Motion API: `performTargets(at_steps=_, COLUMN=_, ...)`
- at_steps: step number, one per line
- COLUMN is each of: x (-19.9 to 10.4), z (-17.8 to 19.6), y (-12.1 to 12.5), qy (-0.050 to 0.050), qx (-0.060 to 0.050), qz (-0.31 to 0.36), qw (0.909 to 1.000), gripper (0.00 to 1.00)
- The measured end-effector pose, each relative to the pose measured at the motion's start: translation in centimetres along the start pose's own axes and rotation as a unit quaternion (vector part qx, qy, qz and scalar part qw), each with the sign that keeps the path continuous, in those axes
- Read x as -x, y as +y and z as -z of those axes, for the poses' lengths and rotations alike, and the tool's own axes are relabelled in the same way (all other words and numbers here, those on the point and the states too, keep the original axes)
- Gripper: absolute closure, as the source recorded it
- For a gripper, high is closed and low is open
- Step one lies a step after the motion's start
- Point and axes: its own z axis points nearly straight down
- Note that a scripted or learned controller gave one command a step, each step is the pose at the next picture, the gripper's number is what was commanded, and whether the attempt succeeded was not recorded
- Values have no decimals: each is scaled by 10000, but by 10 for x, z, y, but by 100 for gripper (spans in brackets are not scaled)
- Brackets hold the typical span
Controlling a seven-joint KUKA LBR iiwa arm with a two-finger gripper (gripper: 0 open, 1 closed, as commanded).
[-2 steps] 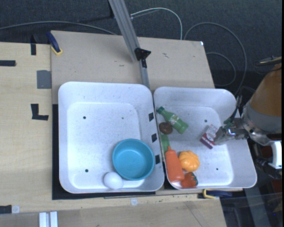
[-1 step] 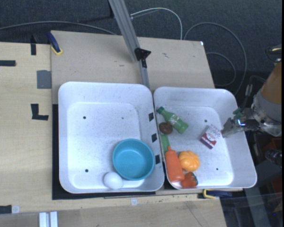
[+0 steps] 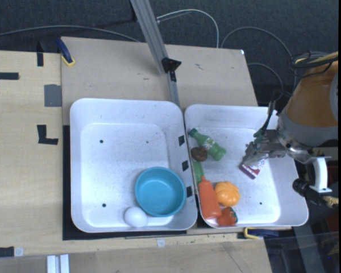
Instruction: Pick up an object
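The arm [image 3: 310, 104] is seen at the right of the frame, its orange band uppermost and the grey wrist section below it. The wrist is turned toward the left and slightly downward. The gripper [image 3: 253, 159] is carried at the end of the wrist, right of centre in the frame, and is pointed down and to the left. A white fitting is mounted on the arm's lower right side.
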Motion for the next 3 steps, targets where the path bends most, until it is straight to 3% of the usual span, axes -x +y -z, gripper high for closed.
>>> performTargets(at_steps=3, x=-176, z=14, y=49, qy=0, qx=7, qz=7, qw=10000, gripper=100)
